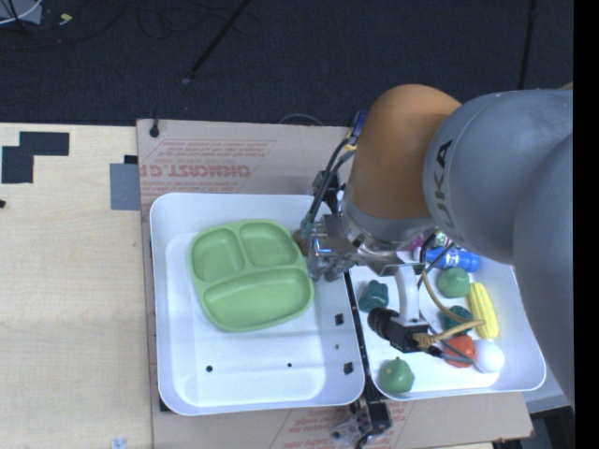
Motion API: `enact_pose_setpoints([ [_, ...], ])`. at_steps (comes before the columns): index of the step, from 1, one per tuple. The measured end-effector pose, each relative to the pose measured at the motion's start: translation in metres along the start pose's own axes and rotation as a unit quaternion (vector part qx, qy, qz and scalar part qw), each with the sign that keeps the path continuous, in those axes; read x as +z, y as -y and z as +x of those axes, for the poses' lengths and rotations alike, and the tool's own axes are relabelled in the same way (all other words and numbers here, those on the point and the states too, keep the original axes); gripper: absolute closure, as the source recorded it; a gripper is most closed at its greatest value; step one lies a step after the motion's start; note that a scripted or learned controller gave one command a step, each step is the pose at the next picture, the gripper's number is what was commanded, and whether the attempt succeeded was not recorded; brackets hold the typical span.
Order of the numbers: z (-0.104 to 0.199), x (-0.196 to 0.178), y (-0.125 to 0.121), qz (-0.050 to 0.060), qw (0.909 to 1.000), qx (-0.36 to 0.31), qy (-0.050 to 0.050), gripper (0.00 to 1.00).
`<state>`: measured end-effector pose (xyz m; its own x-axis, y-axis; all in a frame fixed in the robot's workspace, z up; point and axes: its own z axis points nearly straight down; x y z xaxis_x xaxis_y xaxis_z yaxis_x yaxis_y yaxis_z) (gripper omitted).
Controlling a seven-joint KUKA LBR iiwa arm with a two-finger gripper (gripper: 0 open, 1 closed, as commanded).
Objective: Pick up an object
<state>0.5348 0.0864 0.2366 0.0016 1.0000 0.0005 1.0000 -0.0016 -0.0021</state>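
My arm [505,185] reaches in from three o'clock, wrist [374,224] bent downward, orange band [393,157] on top; I see the gripper [321,249] at its nine o'clock end.

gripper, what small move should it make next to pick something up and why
Probably a short drop straight down onto the right rim of the green plate. The gripper sits right at that rim, and the plate lies flat in the left bin with that edge exposed, so it looks like the nearest thing to grab.

Robotics lab: grey arm [505,185] over white bins [262,372], cardboard-covered bench [56,297], loose cables [28,7] on dark carpet [281,45].
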Motion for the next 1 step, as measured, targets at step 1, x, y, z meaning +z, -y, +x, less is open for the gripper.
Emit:
enact_pose_setpoints([
  [1, 0.0086, 0.0002, -0.0001, 0.0, 1.0, -0.001, 0.0, 1.0],
])
